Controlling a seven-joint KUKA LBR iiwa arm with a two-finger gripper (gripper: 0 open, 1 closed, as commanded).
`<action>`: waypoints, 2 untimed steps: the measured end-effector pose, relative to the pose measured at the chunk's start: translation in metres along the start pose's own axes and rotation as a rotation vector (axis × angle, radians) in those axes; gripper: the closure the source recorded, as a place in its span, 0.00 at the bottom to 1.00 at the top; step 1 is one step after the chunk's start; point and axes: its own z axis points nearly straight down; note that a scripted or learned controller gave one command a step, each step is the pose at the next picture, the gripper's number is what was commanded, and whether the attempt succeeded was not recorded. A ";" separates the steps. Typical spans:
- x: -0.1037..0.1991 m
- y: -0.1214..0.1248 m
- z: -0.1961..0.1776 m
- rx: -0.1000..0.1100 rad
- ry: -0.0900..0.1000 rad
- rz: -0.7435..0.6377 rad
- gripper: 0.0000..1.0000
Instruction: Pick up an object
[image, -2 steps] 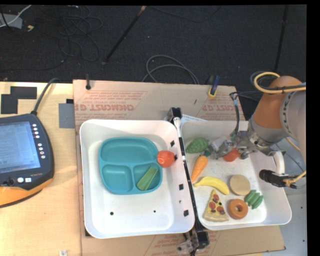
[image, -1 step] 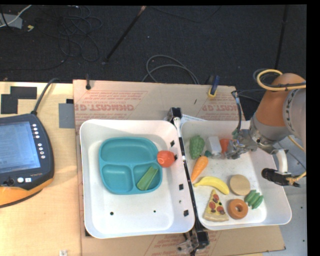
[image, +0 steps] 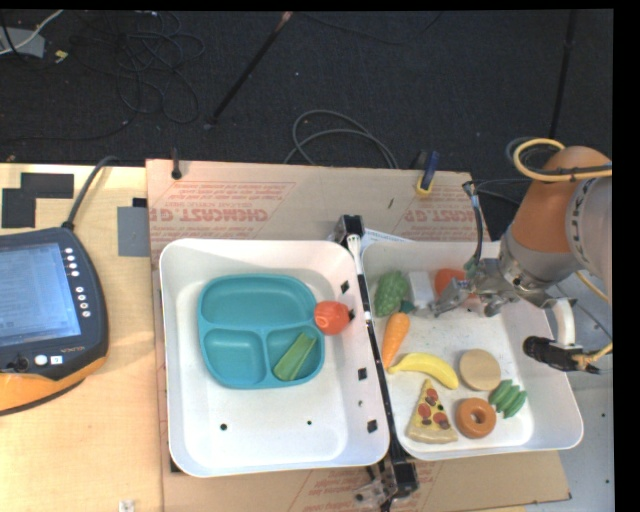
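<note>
My gripper (image: 452, 296) hangs low over the back of the right bin (image: 560, 425), reaching in from the right on the grey arm with its orange band (image: 548, 215). A small red item (image: 448, 277) lies right beside the gripper's tip, partly hidden by it. I cannot tell whether they touch. Close by on the left are a green broccoli (image: 391, 292) and an orange carrot (image: 394, 337). Nearer the front lie a yellow banana (image: 426, 367), a tan round cookie (image: 480, 369), a pizza slice (image: 431, 413), a brown donut (image: 475, 417) and a green vegetable (image: 508, 398).
The left bin (image: 190, 420) holds a teal divided plate (image: 240, 325) with a green slice (image: 295, 356) in one compartment. An orange-red tomato (image: 331, 317) sits by the divider between the bins. A tablet (image: 45, 305) lies on the bench at far left.
</note>
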 end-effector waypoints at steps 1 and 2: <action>-0.009 0.026 0.011 -0.004 -0.003 -0.001 0.00; -0.023 0.025 0.011 -0.001 0.002 0.000 0.00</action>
